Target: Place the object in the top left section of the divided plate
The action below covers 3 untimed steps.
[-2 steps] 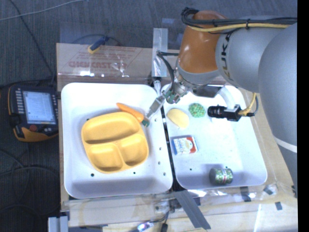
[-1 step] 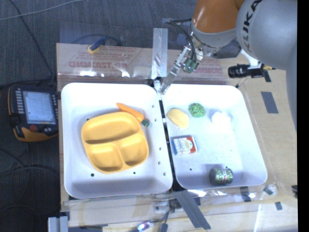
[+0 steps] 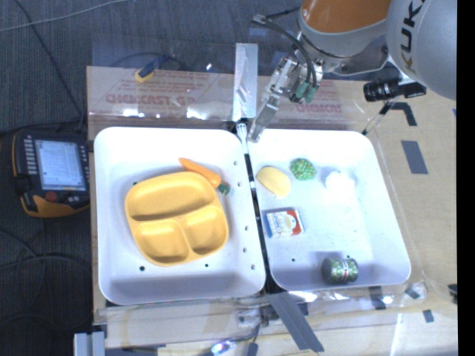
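A yellow divided plate [image 3: 177, 217] lies in the left bin [image 3: 111, 273]. An orange carrot [image 3: 200, 170] with a green end rests against the plate's far right rim, partly over its top section. My gripper [image 3: 254, 128] hangs over the back edge where the two bins meet, above and to the right of the carrot, tilted down to the left. I see nothing held at its tip. The right bin [image 3: 386, 221] holds a pale yellow lemon-like piece [image 3: 273, 180], a green broccoli [image 3: 302, 169], a white object [image 3: 340, 180], a small red and white packet [image 3: 283, 222] and a green can [image 3: 340, 270].
The raised rims between the bins [image 3: 252, 213] run down the middle. A clear plastic sheet and tape lie behind the bins [image 3: 178, 87]. A teach pendant [image 3: 48, 173] sits on the floor at the left. The arm's body [image 3: 356, 13] fills the top right.
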Tool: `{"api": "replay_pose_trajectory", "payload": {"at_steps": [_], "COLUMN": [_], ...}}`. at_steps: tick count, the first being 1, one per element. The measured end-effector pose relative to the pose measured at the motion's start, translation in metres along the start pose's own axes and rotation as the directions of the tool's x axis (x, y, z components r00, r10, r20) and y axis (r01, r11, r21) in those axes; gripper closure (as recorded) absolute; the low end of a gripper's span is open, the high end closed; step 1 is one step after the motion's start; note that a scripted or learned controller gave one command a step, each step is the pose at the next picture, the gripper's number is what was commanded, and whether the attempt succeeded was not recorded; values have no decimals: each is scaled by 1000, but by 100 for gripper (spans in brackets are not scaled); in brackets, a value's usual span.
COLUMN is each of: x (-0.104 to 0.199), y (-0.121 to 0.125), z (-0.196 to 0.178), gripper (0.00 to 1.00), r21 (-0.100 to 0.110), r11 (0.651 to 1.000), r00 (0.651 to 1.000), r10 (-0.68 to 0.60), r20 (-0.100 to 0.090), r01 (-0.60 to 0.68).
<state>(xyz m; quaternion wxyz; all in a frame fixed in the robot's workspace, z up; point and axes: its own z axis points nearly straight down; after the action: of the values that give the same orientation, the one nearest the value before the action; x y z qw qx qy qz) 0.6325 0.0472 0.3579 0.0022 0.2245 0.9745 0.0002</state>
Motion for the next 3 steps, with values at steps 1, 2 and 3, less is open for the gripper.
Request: {"api": "replay_pose_trajectory", "payload": {"at_steps": [1, 2, 3], "x": [30, 68, 113], "y": [-19, -44, -70], "z": [-78, -77, -78], "gripper": [0, 0, 0], "r21": [0, 1, 0], "r11": [996, 984, 953], "r00": [996, 984, 953], "r10": [-85, -178, -302], "r20": [2, 0, 0], "r01": [85, 178, 302]}}
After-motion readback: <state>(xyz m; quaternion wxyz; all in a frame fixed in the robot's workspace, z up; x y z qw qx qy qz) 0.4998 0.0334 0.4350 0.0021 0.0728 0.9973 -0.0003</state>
